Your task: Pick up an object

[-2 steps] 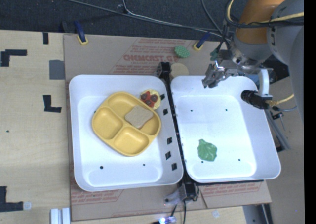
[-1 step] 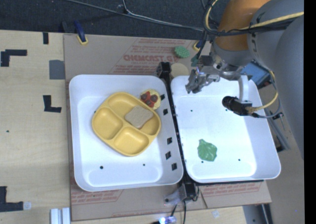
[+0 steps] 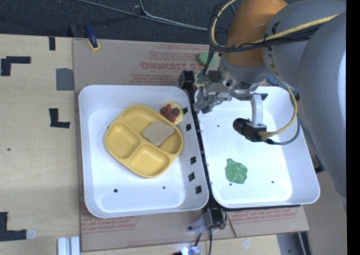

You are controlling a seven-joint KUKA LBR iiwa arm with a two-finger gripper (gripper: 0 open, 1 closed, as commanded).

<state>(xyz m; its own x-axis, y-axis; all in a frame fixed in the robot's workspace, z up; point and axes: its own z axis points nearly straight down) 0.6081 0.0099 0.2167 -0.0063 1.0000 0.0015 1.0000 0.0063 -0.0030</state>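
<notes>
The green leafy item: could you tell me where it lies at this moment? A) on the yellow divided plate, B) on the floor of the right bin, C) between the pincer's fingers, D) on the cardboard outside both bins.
B: the green leafy item lies alone on the white floor of the right bin, apart from the yellow divided plate in the left bin.

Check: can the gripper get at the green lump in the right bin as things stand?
Probably yes. The green lump lies alone on the open floor of the right bin, away from the walls, with nothing on it. The gripper sits over the bin's far left corner.
</notes>
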